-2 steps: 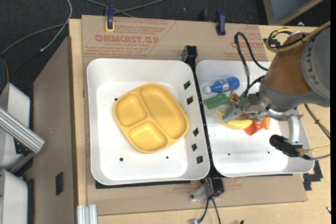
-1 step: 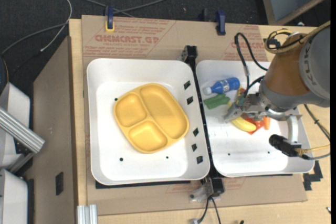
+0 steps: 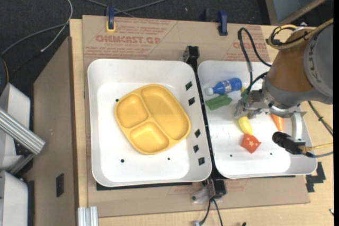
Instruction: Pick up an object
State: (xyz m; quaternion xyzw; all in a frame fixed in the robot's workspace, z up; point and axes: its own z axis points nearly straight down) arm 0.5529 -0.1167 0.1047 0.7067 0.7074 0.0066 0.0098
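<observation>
Gripper [image 3: 247, 112] just above one yellow object [image 3: 244, 125]

Small objects in the right bin [image 3: 228, 161], below my wrist.
A blue bottle [image 3: 224, 86] lies on its side at the far left; a green block [image 3: 217, 102] touches it on the near side. Nearer sit a yellow piece [image 3: 244, 125], a red block [image 3: 250, 143] and an orange piece [image 3: 278, 121].
</observation>
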